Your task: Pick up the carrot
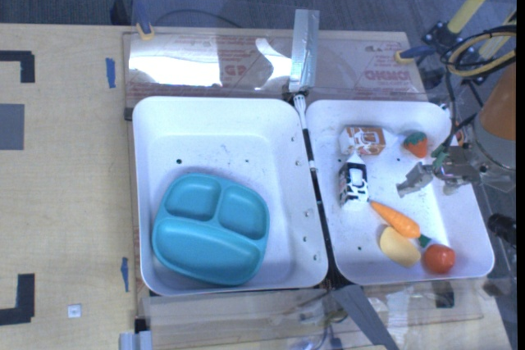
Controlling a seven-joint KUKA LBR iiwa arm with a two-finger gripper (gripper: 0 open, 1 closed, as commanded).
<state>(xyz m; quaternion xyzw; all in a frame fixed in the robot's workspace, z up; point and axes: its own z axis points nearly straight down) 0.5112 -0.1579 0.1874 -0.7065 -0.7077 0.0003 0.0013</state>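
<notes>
The slender orange plastic carrot (394,218) is found lying slantwise on the floor of the right-hand shallow white bin (467,217), just beside a yellow toy fruit (399,247). The grey two-finger tool (420,179) is poised above it, gripping nothing; its finger state cannot be told.

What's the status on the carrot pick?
Gripper over right bin, nothing visibly held. Carrot flat on bin floor, just below gripper, not grasped. Yellow fruit and tomato crowd its leafy end.
</notes>
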